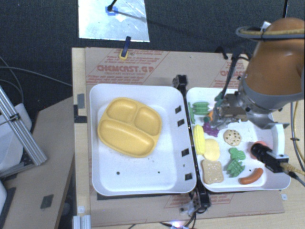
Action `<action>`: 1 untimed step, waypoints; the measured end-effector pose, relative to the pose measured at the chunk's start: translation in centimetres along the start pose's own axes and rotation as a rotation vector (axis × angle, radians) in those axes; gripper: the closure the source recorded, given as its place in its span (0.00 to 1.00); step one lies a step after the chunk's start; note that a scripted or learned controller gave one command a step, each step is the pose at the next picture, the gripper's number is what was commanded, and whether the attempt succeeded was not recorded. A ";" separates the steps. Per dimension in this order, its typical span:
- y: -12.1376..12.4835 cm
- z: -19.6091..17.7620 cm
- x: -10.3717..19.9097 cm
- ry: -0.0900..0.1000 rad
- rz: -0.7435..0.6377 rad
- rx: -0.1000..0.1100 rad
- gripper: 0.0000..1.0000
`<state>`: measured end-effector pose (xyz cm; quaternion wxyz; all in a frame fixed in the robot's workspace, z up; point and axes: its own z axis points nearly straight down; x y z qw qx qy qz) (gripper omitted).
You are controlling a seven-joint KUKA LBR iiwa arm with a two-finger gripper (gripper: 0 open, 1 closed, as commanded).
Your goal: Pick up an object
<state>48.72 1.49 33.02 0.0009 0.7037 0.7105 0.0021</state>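
A slanted overhead view shows a bench (157,61) covered in brown board, carrying two shallow white bins side by side. The left bin (114,175) holds a yellow divided tray (129,126) with three compartments, lying slightly tilted near the bin's middle. The right bin (276,181) holds a scatter of toy foods. Along its left edge lie a yellow corn cob (198,139), a pale yellow rounded piece (212,150) touching the cob, and below them a slice of toast (212,171). Near the top left sit green bean pods (200,108). A round cookie (232,137) lies in the middle, with green leafy pieces (235,161) beneath it and an orange-red sausage (251,175) near the bottom right. A purple grape cluster (210,129) sits between the pods and the cookie. The grey and orange arm (276,66) reaches in from the right, and its pincer (215,118) hangs just above the grape cluster, close to it; whether the pincer is released or clenched cannot be told from this angle, and nothing is visibly gripped between its fingers.
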 end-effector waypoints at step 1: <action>1.6 6.1 -7.4 -0.004 0.016 0.007 1.00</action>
